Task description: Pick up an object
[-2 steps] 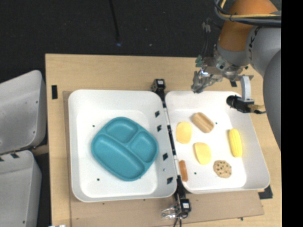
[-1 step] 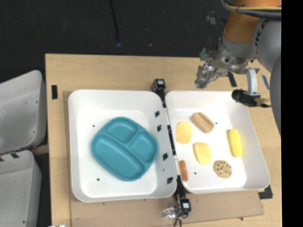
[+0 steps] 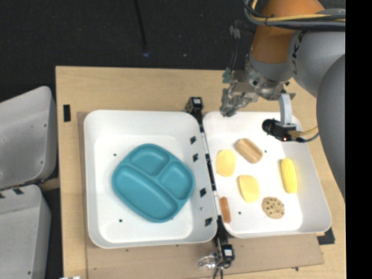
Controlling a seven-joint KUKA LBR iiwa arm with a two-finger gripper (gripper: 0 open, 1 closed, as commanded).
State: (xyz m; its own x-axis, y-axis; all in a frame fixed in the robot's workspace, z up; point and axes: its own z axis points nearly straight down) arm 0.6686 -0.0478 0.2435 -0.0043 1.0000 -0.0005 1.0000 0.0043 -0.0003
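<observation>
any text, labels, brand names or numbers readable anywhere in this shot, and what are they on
None can be read.
The teal divided plate, the two white bins and the toy foods, such as the corn cob and the cookie, show plain surfaces.
The arm's orange band shows no marking.
The small black clips between the bins are too small to tell.

arm (image 3: 319, 45) was grey, smooth and rounded, with a bulging orange band (image 3: 282, 25) above the wrist. yellow and black cables (image 3: 273, 13) looped over the orange part. wrist end was bare metal, silver-grey, cluttered with small fittings. pincer (image 3: 231, 106) looked metallic grey, thin. a white bracket with a black piece (image 3: 280, 127) hung off the wrist side.
</observation>
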